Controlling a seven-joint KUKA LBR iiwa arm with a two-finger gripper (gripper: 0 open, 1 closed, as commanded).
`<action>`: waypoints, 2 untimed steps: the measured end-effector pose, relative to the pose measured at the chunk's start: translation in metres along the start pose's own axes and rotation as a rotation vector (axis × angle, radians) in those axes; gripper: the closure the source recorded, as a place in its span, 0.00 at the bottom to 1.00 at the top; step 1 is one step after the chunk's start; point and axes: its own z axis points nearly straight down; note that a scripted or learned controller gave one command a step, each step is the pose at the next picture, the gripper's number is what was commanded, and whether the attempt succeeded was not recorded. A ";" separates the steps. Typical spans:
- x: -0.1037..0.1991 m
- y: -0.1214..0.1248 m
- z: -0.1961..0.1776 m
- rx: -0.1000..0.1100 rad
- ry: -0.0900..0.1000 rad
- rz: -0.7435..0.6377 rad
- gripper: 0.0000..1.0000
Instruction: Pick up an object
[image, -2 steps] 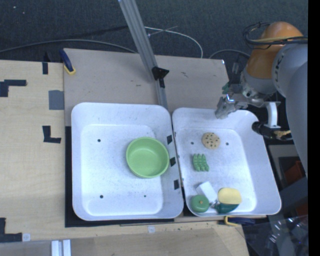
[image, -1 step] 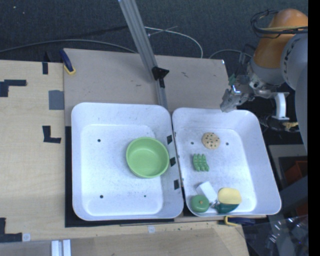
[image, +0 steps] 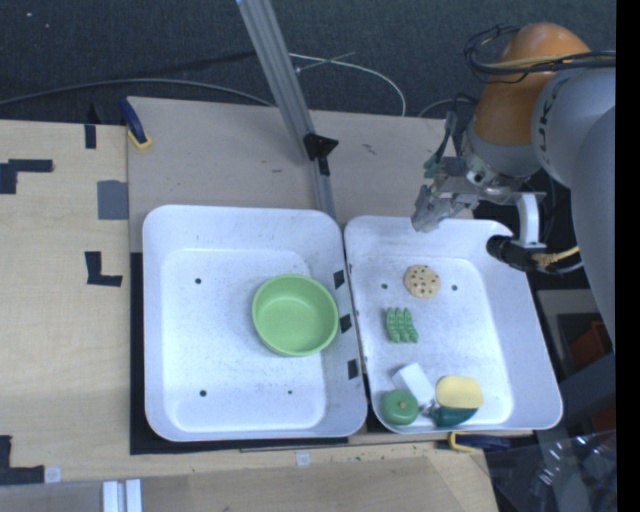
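The claw (image: 432, 215) is poised over the right bin's (image: 520, 330) far edge, nothing seen gripped; its spread cannot be told. The cookie (image: 422, 281), nearest below, is judged the likeliest pick.

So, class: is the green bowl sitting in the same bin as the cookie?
No, the green bowl sits in the left bin, while the cookie lies in the right bin.
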 end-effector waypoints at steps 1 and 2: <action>0.063 -0.008 -0.001 0.001 0.001 -0.002 1.00; 0.120 -0.008 -0.016 -0.002 0.001 -0.002 1.00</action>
